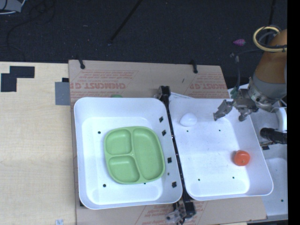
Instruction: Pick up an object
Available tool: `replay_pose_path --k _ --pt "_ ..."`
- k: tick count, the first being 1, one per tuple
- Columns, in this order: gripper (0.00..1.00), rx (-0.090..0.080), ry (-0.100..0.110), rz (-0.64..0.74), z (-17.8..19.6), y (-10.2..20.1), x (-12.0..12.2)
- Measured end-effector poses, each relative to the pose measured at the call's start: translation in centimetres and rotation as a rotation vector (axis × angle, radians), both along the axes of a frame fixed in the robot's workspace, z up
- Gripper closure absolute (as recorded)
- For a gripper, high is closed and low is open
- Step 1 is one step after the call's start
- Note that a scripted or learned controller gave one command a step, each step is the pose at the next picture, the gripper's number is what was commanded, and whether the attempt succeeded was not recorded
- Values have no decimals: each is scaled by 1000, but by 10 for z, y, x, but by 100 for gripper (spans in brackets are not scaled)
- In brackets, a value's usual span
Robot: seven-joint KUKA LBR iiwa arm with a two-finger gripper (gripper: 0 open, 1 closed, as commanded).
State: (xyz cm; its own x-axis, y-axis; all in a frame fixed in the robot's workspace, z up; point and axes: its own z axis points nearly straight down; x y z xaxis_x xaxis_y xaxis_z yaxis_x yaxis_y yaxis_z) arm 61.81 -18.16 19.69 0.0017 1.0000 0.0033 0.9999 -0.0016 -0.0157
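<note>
- Gripper (233, 112) of the grey arm with the orange band hangs over the upper right part of the right-hand shallow white bin (255, 184), its two fingers spread wide with nothing between them.
- Small round orange object (241, 158) lies in that bin near its right wall, well apart from the fingers.
- Small white rounded object (188, 120) sits near that bin's upper left corner.
- Light green plastic three-compartment plate (134, 154) rests flat in the left-hand shallow white bin (89, 125).
</note>
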Motion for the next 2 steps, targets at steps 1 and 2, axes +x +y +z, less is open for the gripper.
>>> replay_pose_path --k 1,2 --pt "0 -2 -13 2 8 0 3" --pt "0 -2 -9 5 -53 1 10"
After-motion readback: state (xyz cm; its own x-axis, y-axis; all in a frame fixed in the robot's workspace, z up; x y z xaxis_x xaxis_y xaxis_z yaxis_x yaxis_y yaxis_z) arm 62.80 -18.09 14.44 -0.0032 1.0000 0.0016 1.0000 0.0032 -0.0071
